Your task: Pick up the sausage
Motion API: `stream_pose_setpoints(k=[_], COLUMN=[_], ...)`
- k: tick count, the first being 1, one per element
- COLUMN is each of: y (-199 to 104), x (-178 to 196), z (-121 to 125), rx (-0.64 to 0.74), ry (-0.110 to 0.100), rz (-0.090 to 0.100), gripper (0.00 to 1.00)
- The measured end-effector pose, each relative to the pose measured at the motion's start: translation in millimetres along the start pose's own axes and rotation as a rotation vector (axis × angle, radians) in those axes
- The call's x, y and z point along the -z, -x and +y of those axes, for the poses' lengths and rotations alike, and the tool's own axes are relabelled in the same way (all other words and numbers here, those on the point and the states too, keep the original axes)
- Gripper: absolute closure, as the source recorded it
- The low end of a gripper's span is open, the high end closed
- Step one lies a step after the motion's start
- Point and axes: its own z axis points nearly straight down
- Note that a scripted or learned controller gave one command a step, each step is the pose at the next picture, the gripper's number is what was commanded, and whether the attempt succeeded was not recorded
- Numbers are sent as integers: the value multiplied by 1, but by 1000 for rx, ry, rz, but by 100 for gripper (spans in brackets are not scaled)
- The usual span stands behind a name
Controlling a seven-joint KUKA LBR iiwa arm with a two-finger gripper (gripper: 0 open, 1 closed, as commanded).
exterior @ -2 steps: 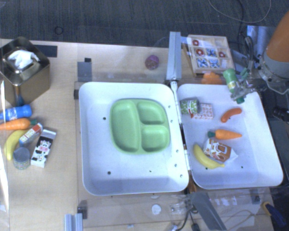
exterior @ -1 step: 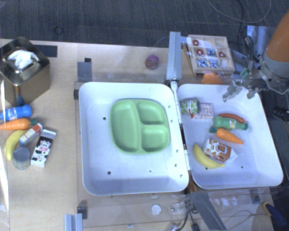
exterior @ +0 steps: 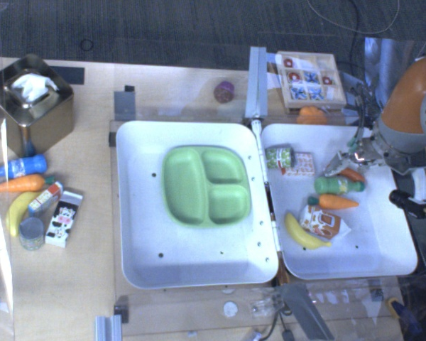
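Gripper (exterior: 343, 166) sits low in the right bin (exterior: 383, 258), my fingers closed around the sausage (exterior: 353, 175), which lies just above the green bottle (exterior: 338, 185). Carrot (exterior: 336, 202) and banana (exterior: 303, 233) lie below. Green tray (exterior: 206, 185) rests in the left bin (exterior: 138, 212).

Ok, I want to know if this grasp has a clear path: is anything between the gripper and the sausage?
Nothing visible does. The gripper is right at the sausage in the right bin. A green bottle lies close beside the sausage, crowding it but not covering it.
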Motion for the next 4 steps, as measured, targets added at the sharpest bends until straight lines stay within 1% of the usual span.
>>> stream_pose_setpoints(k=[1,2,3,4], y=[3,3,0,5], x=[-9,-9,48,-8], z=[7,7,-9,25], rx=[-4,-4,178,252], ry=[1,0,1,3], rz=[0,0,0,-2], gripper=[0,0,0,0])
